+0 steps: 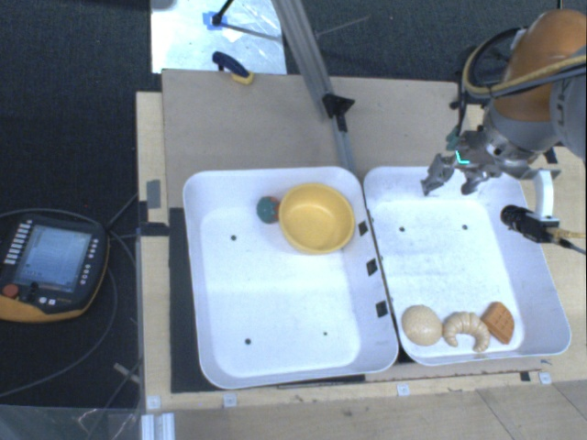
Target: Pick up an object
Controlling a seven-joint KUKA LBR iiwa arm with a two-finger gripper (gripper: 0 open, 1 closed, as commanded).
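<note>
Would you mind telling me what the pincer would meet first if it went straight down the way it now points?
Probably the bare floor of the right bin near its far edge; the pincer has nothing under it, though its height is unclear.

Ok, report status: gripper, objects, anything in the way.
Gripper open, holding nothing, over right bin far end. Bun, croissant, waffle along near wall. Yellow bowl, teal ball in left bin. Nothing in the way.

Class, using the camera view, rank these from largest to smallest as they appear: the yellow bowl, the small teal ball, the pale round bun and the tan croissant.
1. Round yellow bowl.
2. Pale round bun and curved tan croissant: they look alike, so I won't rank them.
3. Small teal ball.
</note>
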